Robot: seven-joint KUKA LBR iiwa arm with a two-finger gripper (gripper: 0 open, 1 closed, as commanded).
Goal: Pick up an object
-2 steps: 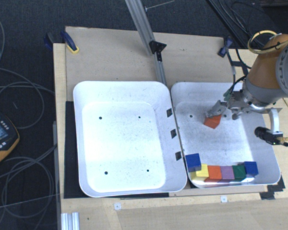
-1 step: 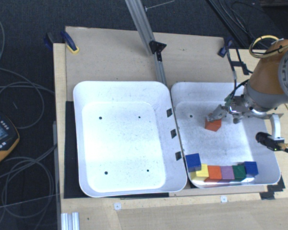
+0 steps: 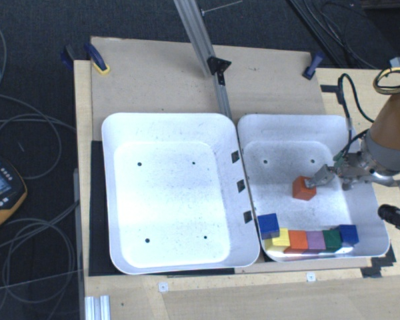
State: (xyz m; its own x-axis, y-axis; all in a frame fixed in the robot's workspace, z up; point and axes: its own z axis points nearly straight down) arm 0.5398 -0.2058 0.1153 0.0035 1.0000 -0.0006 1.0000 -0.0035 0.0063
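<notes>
An orange-red block (image 3: pixel 303 189) lies in the middle of the right bin (image 3: pixel 280 133). My gripper (image 3: pixel 319 177) reaches in from the right and its tip sits right at the block's upper right corner, touching or just over it. Along the bin's front wall several blocks stand in a row: a blue one (image 3: pixel 268 225), yellow (image 3: pixel 279 239), orange (image 3: pixel 297 241), purple (image 3: pixel 316 241), green (image 3: pixel 332 239) and another blue (image 3: pixel 349 234).
The left bin (image 3: pixel 167 192) lies beside the right one, with black clips on the shared rim. A grey metal pole (image 3: pixel 199 39) slants up from the back between the bins. Cables hang by the arm's wrist at the right edge.
</notes>
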